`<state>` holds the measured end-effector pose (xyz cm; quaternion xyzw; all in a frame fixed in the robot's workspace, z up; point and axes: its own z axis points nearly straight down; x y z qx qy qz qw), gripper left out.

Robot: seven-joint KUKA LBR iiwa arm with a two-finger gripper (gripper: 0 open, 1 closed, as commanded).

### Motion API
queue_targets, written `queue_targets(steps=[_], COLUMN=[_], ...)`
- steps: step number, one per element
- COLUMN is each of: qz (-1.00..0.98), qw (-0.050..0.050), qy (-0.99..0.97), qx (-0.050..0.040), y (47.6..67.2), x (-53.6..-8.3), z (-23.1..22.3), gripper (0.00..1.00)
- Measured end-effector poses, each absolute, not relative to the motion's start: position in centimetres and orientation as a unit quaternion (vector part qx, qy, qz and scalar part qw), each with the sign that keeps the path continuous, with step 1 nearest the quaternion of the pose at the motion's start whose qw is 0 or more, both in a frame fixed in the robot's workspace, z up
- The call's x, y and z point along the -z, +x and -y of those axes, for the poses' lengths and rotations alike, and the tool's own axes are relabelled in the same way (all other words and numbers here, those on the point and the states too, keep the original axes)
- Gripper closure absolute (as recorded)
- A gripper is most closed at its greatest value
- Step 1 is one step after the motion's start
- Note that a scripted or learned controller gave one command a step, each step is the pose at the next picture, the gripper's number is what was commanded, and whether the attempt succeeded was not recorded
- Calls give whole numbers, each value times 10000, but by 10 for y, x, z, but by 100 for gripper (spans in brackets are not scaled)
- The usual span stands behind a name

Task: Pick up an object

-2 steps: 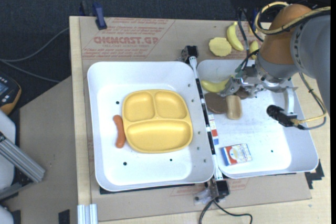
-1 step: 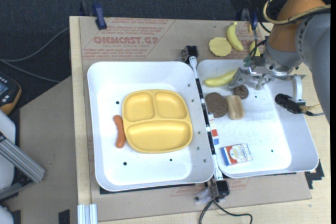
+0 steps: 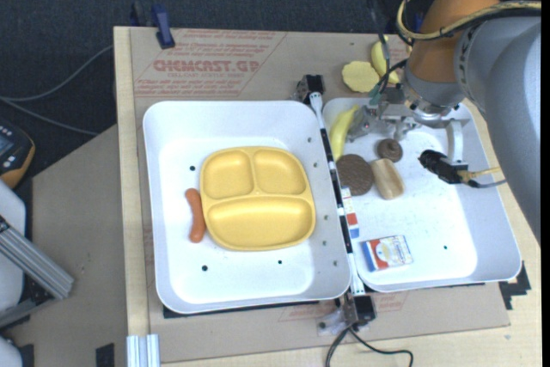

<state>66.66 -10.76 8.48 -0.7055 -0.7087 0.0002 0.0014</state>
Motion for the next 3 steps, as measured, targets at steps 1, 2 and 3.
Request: queue_targets(steps=[1, 2, 3], qz=[7066, 7069, 7094], qw=[20, 0, -32], qy=[-7076, -7073, -7048], qx=[-14, 5, 36], y=[625, 627, 612], x=[-85, -95, -191], z=[108, 108, 50], gripper=[0, 100, 100])
